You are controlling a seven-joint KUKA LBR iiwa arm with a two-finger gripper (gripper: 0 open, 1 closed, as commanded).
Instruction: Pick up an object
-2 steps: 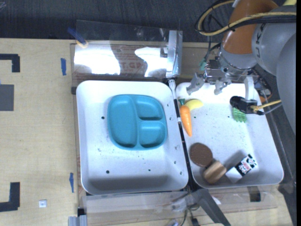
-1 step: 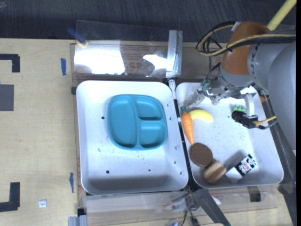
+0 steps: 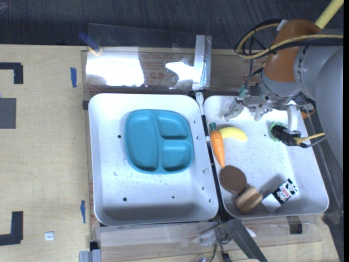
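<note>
- White right bin (image 3: 256,157): end effector (image 3: 246,111) open, empty, near far rim; bare floor at centre.
- One banana (image 3: 233,134), one carrot (image 3: 218,148), one blue plate (image 3: 159,141) in left bin (image 3: 109,190).

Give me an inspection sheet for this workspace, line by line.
Surface: pale wooden bench bearing left bin and right bin, both white, side by side.
Job's things: carrot, banana, brown disc, tan roll and black-and-white carton, all in the right bin.
Clutter: blue divided plate lying in the left bin.
Grippers: pincer over the right bin's far end, apart from the items.
Cables: yellow and black cables looped above the wrist.
Surroundings: black tape marks and blue tape on the bench; clear sheet behind the left bin.
</note>
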